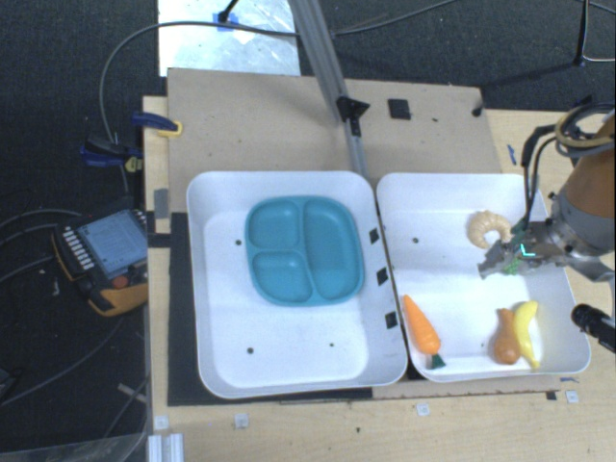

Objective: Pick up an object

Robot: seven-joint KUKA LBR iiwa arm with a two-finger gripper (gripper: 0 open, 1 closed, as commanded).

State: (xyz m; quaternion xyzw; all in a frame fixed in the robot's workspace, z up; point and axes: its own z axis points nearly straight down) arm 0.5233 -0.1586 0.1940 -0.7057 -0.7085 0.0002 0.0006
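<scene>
The left bin [217, 354] holds a blue plate [305, 249]. In the right bin [423, 200], a carrot [421, 326] lies near its left wall, a croissant [489, 226] farther back, and a banana [526, 331] beside a brown toy [506, 337] toward its front right. The gripper [500, 262] hovers just below the croissant; its pincer state cannot be told.

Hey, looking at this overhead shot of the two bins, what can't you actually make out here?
- Gripper, camera view: too small and blurred to judge its grasp state.
- Arm: cut off by the right edge.
- Brown toy beside the banana: too small to identify, and contact between them is unclear.
- Carrot: its dark tip blurs into the right bin rim.
</scene>
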